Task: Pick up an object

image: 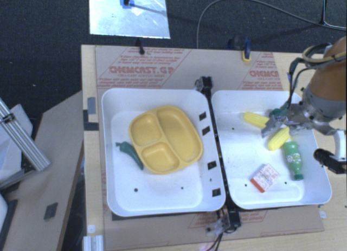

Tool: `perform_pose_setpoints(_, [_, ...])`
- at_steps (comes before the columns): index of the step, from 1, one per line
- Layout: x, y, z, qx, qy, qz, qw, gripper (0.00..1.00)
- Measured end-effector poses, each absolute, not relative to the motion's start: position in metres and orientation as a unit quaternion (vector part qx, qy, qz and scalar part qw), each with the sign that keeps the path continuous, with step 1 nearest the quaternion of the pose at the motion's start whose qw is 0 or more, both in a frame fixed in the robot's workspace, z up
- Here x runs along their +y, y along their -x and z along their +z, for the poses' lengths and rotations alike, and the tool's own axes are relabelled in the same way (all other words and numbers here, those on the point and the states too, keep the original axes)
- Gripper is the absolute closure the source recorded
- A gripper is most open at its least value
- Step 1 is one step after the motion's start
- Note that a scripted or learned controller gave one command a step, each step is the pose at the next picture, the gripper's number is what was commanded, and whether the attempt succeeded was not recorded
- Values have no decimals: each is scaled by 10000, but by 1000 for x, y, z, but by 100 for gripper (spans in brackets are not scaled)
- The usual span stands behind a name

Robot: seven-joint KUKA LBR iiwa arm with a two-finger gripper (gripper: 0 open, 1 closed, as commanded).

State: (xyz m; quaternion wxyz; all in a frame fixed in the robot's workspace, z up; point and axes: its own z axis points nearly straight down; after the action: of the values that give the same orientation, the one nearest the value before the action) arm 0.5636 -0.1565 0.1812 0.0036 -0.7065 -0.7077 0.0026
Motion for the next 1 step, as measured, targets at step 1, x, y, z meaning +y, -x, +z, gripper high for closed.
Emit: perform_pose_setpoints(1, [-156, -566, 186, -7085, 7058, -3, -7, 0])
